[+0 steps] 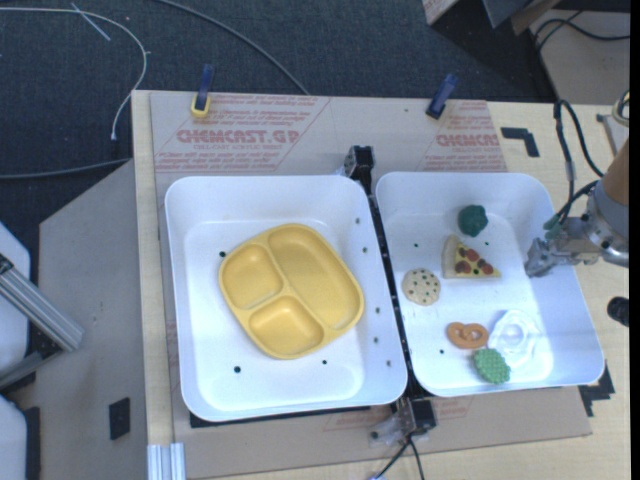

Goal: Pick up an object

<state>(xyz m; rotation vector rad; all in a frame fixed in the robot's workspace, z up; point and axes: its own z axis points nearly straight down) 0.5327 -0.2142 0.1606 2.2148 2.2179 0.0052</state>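
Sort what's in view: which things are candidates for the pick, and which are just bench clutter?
Pick candidates, all in the right bin: pizza slice, cookie, pretzel, dark green toy, light green toy, clear piece; gripper at that bin's right side.

Lying about: yellow divided tray in the left bin; blue clamps; cables.

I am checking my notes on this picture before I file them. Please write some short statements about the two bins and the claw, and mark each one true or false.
1. The yellow divided tray lies in the left bin. True.
2. The pizza slice toy lies in the left bin. False: it lies in the right bin.
3. The claw holds the cookie. False: the cookie lies on the bin floor, apart from the claw.
4. The pretzel lies nearer the view's bottom edge than the dark green piece. True.
5. The tray has three compartments. True.
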